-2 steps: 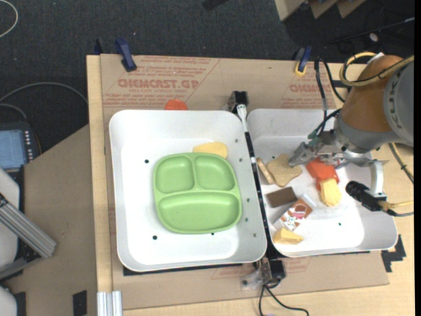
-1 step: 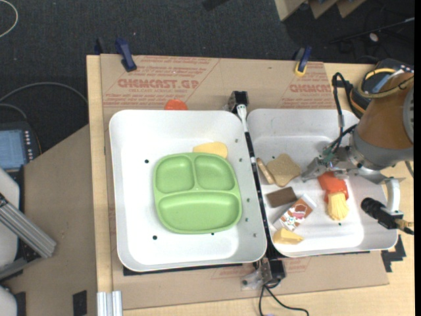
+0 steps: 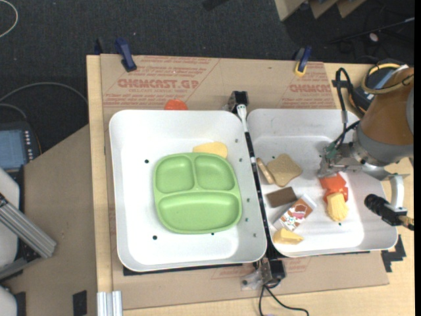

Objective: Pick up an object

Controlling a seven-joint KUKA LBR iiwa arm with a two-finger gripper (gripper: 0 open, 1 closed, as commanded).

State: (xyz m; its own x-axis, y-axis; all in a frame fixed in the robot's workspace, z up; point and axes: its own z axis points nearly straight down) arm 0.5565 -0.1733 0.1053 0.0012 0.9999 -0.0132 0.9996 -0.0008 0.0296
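Note:
The right bin point(image 3: 309, 120) holds several toy foods: a tan toast slice point(image 3: 284, 168), a brown block point(image 3: 281, 197), a small printed packet point(image 3: 295, 216), a pale yellow wedge point(image 3: 287, 236), an orange-red piece point(image 3: 333, 182) and a yellow piece point(image 3: 337, 207). A thin tan stick point(image 3: 265, 172) lies by the bin's left wall. My gripper point(image 3: 331, 159) is low at the right side of this bin, just above and behind the orange-red piece. Whether it touches that piece is unclear.
The left bin point(image 3: 131, 176) bears a green divided plate point(image 3: 196, 193) with a pale yellow item point(image 3: 211, 149) behind it. An orange disc point(image 3: 175, 105) lies on the bench behind the left bin. Blue clamps point(image 3: 125, 53) hold the board's far edge.

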